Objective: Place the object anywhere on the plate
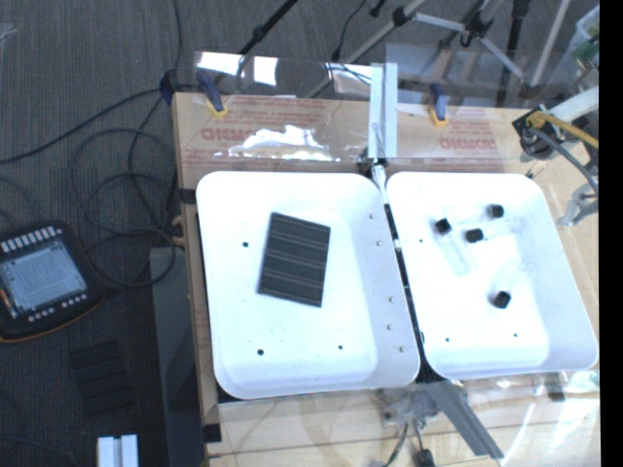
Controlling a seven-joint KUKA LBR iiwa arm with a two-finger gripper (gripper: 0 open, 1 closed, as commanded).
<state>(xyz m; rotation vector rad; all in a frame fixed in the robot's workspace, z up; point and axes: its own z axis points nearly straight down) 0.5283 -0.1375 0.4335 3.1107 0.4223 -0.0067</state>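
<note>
Currently the dark ribbed plate [295, 258] is lying flat near the middle of the left bin [224, 290], turned slightly off square to the bin's edges, with nothing resting on it.

The task's things are sitting in the right bin [545, 329], well apart from the plate and across the seam where the two bins are touching. Four small black pieces are showing there. One [442, 227] is lying nearest the seam, and a second [474, 234] is just beside it. A third [494, 211] is lying a little toward the bin's far edge. The fourth [501, 300] is sitting alone nearer the bin's front edge. Whether these are separate objects or parts of one clear item is not resolvable, as a faint smear is showing between them.

End effector: I cannot tell its state, apart or together, so the object's position relative to it cannot be logged.

Both bins are resting side by side on the table [292, 129], under glossy film that is catching glare along the far edge. A handheld pendant [39, 280] is lying on the floor off the table's left edge.
</note>
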